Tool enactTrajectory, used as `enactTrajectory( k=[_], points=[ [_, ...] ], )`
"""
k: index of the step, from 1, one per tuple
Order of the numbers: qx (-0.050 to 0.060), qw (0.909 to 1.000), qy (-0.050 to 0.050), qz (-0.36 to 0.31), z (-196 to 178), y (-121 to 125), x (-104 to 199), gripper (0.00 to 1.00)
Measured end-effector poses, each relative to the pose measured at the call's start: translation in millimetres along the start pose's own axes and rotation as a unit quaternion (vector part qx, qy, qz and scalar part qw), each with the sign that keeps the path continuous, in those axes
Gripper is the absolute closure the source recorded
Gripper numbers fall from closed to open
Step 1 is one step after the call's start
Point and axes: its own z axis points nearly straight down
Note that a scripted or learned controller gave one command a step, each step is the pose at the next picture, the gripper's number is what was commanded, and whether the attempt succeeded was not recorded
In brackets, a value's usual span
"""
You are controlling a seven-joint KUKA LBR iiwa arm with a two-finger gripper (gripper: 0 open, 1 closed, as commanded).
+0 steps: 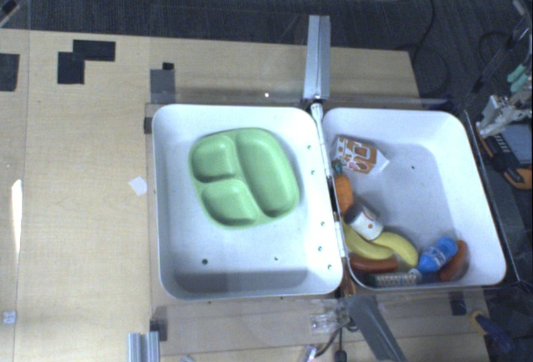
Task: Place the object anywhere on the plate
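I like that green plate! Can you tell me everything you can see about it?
The green plate is pale green, smooth and looks like plastic. It has rounded corners and three sunken sections: one big one on the right side and two smaller ones on the left, split by raised ridges. It lies flat, turned a little askew, on the floor of the left white bin, toward the back. Nothing sits on it. The toy food is all in the right bin, away from it.
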Motion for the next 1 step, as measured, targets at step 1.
enactTrajectory(
  k=[1],
  points=[
    [-0.004,1.0,-0.001,-0.003,-12.1,1.9,0.6,1.0]
  ],
)
